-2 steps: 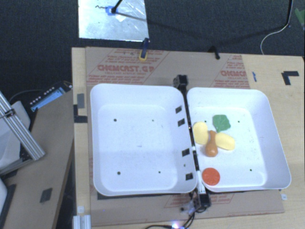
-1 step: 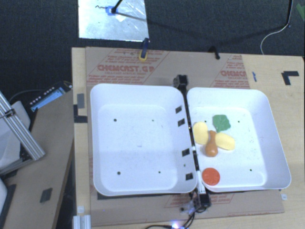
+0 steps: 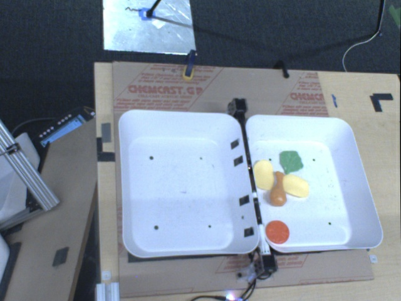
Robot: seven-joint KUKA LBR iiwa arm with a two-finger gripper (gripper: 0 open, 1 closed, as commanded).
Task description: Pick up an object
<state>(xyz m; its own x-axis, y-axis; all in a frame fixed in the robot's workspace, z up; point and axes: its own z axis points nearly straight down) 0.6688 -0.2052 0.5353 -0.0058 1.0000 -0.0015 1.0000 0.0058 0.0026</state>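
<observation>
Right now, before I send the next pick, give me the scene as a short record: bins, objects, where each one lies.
left bin: bare white floor
right bin: holds four small objects, all in its left half
green piece: farthest back of the group
yellow piece, left: near the divider, touching the orange piece
orange piece: elongated, between the two yellow pieces
yellow piece, right: touching the orange piece
red round piece: apart from the cluster, near the front left corner

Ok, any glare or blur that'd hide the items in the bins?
Camera view: lighting is even and soft, with faint shadows; the right bin is bright white, yet the green piece, yellow pieces, orange piece and red disc stay distinct. Slight overall softness; the foil sheet shines.
</observation>
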